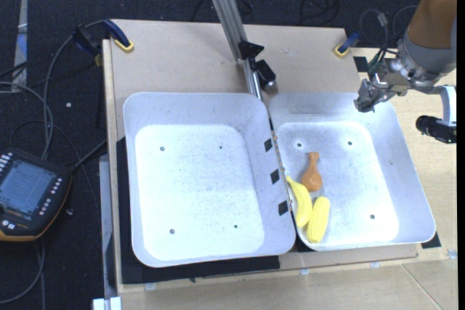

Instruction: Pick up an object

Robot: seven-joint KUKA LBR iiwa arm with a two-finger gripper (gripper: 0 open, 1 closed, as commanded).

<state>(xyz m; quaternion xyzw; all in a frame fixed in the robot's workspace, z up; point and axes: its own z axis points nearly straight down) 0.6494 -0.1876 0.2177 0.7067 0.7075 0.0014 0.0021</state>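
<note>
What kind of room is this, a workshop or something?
Probably a robotics test lab: a bench bearing two white bins, a robot arm reaching in, a handheld control pad and loose cables on the floor.

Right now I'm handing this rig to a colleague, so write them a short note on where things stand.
Gripper: above the far right rim of the right bin, carrying nothing.
Objects: an orange drumstick-shaped toy and two yellow pieces, a banana and a corn-like cob, clustered in the right bin's near left part by the divider. The drumstick lies just beyond the yellow pair.
Left bin: white, speckled floor.
Done: no pick yet.
Left: descend on one object, grasp, lift.
</note>
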